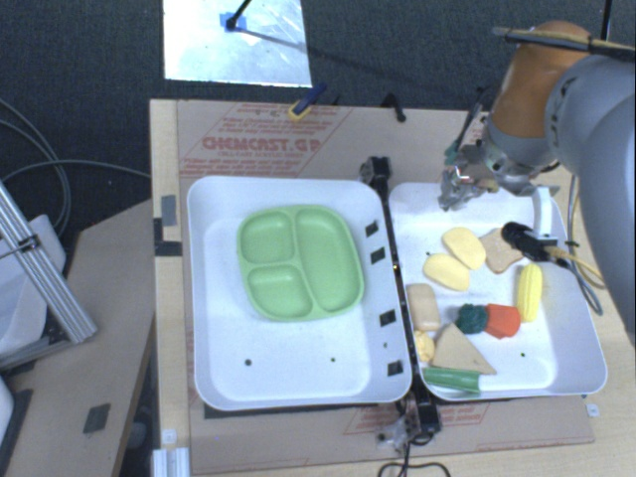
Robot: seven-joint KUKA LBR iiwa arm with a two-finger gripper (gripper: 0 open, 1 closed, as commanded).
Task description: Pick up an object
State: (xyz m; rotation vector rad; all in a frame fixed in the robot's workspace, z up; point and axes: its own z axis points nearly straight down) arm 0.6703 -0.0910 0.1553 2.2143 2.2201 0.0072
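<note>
Pale-yellow and rounded, the toy potato piece in the right bin looks like your likeliest pick, and its shape is the first risk. A smooth, domed body like that may squirt sideways out of a pinch that lands off centre. Crowding is the second risk. Another yellow piece lies just beside it on the near-left, close enough that you cannot tell whether they touch. A slice of toy toast sits against its right side, so a descent that drifts could come down on a neighbour and shove the whole cluster. The third risk is position. The gripper hangs beyond the potato piece, toward the bin's far wall and over bare white floor, so a straight drop from there would, in my judgement, close on nothing. You cannot tell from this slant whether the gripper is spread or pressed together, and nothing shows in its grasp. It stands apart from the potato piece and would need to come nearer to you before lowering. Farther out on the near-right lies a corn cob, then a red piece touching a dark green piece, with a tan wedge nearer still. Well to the left of the potato piece, the left bin holds a green divided plate.
</note>
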